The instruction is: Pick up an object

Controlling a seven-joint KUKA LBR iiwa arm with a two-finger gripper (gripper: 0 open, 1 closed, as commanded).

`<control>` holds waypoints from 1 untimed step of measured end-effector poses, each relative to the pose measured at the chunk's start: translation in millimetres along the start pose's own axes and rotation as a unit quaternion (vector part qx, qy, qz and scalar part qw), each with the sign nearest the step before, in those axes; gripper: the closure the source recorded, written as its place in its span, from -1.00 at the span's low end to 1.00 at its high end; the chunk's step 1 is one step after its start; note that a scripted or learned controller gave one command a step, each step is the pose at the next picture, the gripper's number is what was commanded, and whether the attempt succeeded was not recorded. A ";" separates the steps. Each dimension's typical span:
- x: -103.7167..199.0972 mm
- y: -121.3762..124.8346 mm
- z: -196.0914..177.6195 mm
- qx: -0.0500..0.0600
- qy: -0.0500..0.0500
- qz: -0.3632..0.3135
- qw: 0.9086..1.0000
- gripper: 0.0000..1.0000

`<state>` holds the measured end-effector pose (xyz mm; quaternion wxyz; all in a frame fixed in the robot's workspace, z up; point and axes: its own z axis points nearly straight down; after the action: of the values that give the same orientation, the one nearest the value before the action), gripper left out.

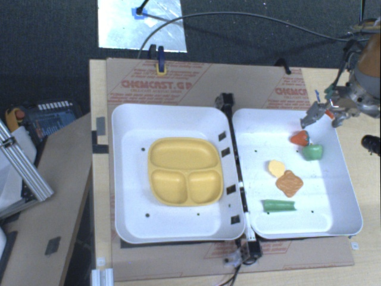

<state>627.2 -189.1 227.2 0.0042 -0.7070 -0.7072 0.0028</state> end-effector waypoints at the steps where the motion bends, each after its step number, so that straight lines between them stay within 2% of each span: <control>1: 0.6 2.6 -7.4 -0.006 -0.001 -0.001 1.000 -1.00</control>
<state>629.8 -188.6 234.6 -0.0010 -0.7060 -0.7082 -0.0004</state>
